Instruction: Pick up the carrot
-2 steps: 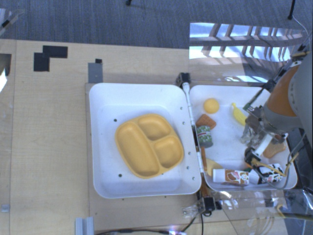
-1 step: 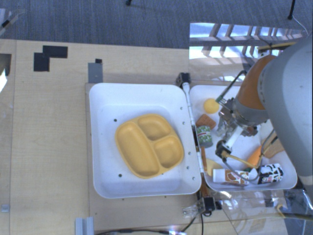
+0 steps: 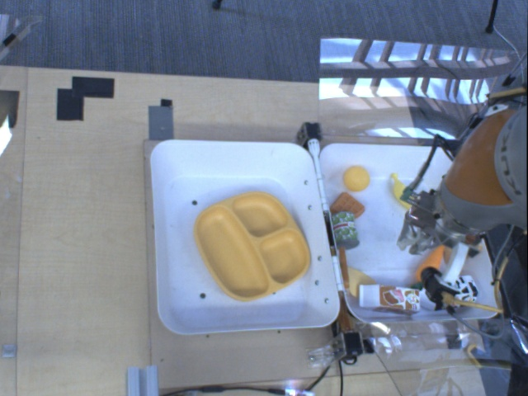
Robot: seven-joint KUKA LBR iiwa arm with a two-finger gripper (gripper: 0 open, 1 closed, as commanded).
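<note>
1. The claw [image 3: 415,236] hangs low over the right bin [image 3: 381,246], at the end of the grey arm [image 3: 483,172] with its orange band.
2. Seen from above, its metal parts run together, so I cannot tell whether it stands wide or narrow, nor whether it grips anything.
3. The carrot [image 3: 430,264] (a short orange stub from this angle) lies on the bin floor just beside the claw, on the side toward the view's lower edge and a little to the right. Whether the two touch cannot be made out.
4. Further the same way, down and to the claw's left in the view, a carton [image 3: 394,298] lies flat along the bin's wall.
5. Just above the claw in the view, a yellow-green piece [image 3: 401,190] lies near it.
6. To the claw's left, apart from it, a green can [image 3: 345,231] sits close to the wall between the two bins, with a brown-orange packet [image 3: 348,205] just above the can.
7. Up and left of the claw, beyond the packet, rests a yellow ball [image 3: 356,177].
8. Well apart on the claw's left is the left bin [image 3: 169,221], which carries a yellow divided plate [image 3: 252,244] at its middle.
9. Both bins sit side by side on the pale wooden surface [image 3: 74,246].
</note>
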